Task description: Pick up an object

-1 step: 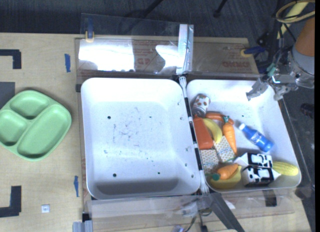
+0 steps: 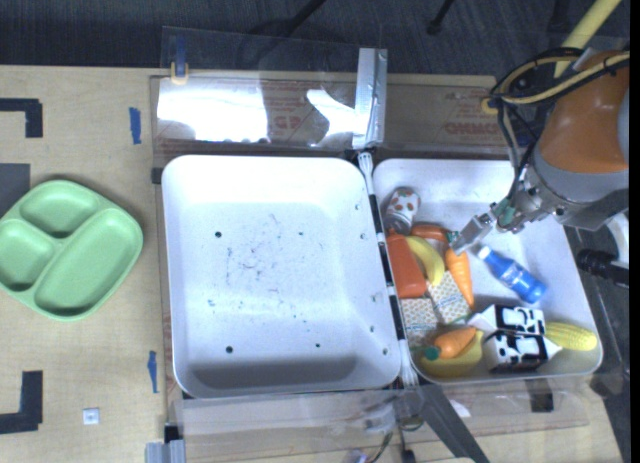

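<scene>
The right bin holds a pile of toys. Along its left wall lie a brown-and-white ball, an orange-red box, a yellow banana and a carrot. A blue bottle lies in the middle. At the front are a black-and-white cow toy, a yellow corn cob and an orange fruit. My gripper hangs low over the bin, just above the carrot's top end and beside the banana. Nothing is seen held in it.
The left bin sits beside the right one, sharing a middle wall. A green divided plate rests on the bench at far left. A clear plastic panel stands behind the bins. A checkered packet lies under the carrot.
</scene>
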Robot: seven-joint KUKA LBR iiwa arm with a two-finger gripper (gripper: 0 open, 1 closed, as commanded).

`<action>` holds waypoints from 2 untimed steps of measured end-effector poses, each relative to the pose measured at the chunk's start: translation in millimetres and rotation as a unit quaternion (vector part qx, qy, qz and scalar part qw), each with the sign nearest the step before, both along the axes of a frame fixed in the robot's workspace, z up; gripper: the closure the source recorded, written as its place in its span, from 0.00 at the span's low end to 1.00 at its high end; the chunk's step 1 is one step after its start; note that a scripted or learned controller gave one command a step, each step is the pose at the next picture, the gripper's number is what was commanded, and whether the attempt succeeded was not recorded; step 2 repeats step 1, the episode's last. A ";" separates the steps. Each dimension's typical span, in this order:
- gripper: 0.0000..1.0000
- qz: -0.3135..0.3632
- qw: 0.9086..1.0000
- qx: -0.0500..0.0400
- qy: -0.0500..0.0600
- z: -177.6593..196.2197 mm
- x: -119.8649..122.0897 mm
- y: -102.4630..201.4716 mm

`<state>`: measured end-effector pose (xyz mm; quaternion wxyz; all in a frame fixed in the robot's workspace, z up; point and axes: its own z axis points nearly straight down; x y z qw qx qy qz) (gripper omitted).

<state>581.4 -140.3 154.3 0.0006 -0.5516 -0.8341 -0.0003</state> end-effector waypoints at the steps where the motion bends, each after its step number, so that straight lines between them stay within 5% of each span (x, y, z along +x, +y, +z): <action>1: 0.00 0.070 0.998 -0.001 -0.004 -66.8 -17.0 32.5; 2: 0.00 0.070 0.998 -0.001 -0.004 -66.8 -17.0 32.5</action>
